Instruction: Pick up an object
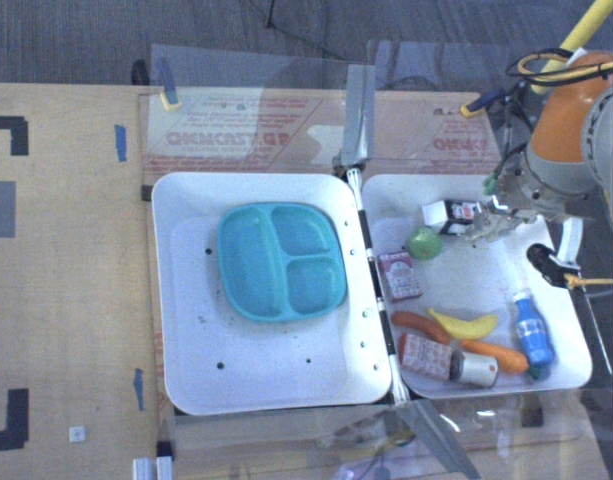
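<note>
Camera view looks down on the table [66, 298], where two white bins sit side by side. Left bin [276, 383] carries a teal divided plate [282, 262], lying flat a little toward its far side, apart from the walls.

Right bin [576, 363] holds the clutter. A green round fruit [424, 245] sits near the far left part of the bin, with a small black-and-white box [444, 214] just beyond it. A dark red carton [400, 275] lies close to the left wall. Toward the near side lie a red pepper-like piece [421, 324], a yellow banana [463, 322] just right of it, an orange carrot [501, 354], and a can on its side [456, 362] touching the carrot's near edge. A blue bottle [532, 332] lies by the right wall.

From the right the grey arm with its orange band [566, 128] reaches into the far part of the right bin. Its end effector [486, 223] hangs low just right of the black-and-white box and the green fruit; whether it is wide or narrow I cannot tell, as the tip is blurred against the white bin. No object is visibly held.
</note>
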Controlling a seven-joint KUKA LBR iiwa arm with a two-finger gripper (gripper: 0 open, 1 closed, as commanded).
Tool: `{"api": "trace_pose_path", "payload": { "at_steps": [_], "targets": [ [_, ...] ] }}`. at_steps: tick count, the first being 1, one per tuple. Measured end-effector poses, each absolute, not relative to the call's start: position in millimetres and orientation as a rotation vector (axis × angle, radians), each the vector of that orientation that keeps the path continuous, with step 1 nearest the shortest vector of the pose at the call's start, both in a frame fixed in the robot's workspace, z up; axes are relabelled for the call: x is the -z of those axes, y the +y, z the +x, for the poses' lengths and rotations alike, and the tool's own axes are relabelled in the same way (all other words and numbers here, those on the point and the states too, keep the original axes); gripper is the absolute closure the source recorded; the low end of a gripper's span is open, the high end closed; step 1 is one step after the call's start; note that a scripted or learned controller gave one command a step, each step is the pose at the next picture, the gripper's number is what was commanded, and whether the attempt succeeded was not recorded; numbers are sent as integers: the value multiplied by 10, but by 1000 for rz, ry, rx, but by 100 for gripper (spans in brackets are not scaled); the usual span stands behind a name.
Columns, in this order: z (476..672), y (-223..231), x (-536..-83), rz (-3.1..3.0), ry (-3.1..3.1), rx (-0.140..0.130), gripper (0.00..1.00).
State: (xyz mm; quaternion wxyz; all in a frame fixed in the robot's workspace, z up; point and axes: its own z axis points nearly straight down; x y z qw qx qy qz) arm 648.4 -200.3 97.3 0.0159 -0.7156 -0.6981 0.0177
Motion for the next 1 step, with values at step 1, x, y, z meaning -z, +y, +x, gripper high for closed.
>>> {"api": "trace_pose_path", "payload": {
  "at_steps": [1],
  "targets": [
    [6679,-1131,-1990,-2376,-2060,2,100]
  ]
}}
